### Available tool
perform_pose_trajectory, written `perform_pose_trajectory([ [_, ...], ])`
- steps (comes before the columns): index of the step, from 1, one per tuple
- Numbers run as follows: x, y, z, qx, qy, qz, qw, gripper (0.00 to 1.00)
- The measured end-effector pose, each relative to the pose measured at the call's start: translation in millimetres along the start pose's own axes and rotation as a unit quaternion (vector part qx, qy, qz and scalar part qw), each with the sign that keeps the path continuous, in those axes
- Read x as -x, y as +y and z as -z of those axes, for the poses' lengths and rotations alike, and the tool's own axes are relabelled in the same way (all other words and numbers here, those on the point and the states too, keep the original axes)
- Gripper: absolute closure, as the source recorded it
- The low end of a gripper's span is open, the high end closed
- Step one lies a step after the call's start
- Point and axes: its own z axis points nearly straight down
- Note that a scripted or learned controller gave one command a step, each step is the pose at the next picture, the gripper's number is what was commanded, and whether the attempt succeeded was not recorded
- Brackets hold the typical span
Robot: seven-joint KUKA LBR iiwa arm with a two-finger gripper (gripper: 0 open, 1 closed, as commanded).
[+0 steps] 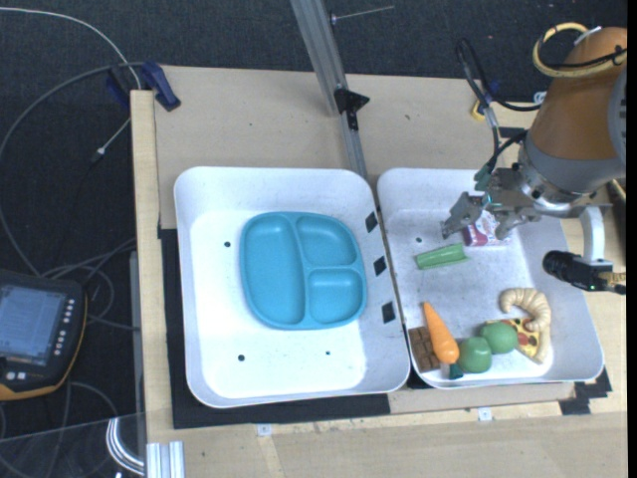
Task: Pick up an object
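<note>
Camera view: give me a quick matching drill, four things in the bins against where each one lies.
Things:
1. blue divided plastic plate
2. green cylindrical toy
3. orange toy carrot
4. beige toy croissant

Places:
A. right bin, near its front edge, beside a brown block
B. left bin, middle
C. right bin, just below the gripper
D. right bin, right side, above the pizza slice

Pairs: 1-B, 2-C, 3-A, 4-D

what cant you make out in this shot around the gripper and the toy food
- Gripper, camera view: finger state unreadable, too small and blurred.
- Pink item: partly covered by the gripper, identity unclear.
- Chocolate bar: partly under the carrot.
- Arm: cut off by the right edge.
</note>
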Motion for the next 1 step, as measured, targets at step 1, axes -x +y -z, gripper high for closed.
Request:
perform_pose_trajectory([
  [1, 0.1, 0.2, 0.1, 0.000, 0.000, 0.000, 1.0000, 0.00],
])
